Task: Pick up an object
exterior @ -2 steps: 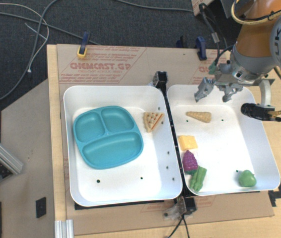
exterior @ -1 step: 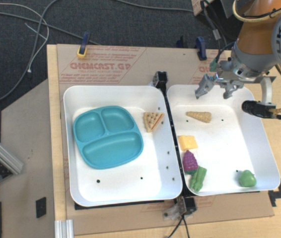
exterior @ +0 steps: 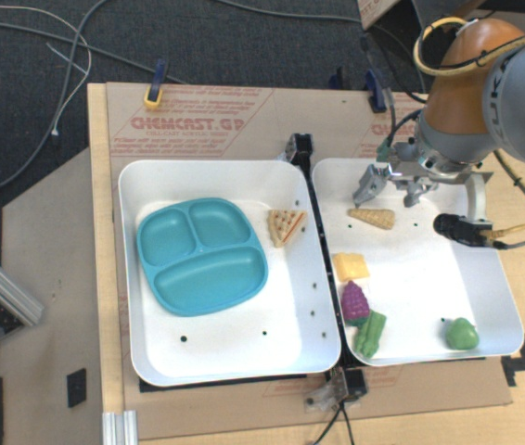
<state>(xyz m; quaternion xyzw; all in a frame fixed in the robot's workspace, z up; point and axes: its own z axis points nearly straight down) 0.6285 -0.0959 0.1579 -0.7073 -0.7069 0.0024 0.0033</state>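
Gripper [exterior: 393, 184] hovers open over white bin [exterior: 485, 276] on cardboard-topped bench [exterior: 207, 123].

Cardboard-topped bench [exterior: 216, 119], blue clamps [exterior: 158, 82], grey cables [exterior: 68, 35] on dark carpet [exterior: 21, 109]

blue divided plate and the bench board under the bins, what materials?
Blue divided plate: likely moulded plastic, smooth with a soft sheen, rounded compartment ridges. Bench board: looks like corrugated cardboard, matte tan with red printed lettering; could be another fibreboard.
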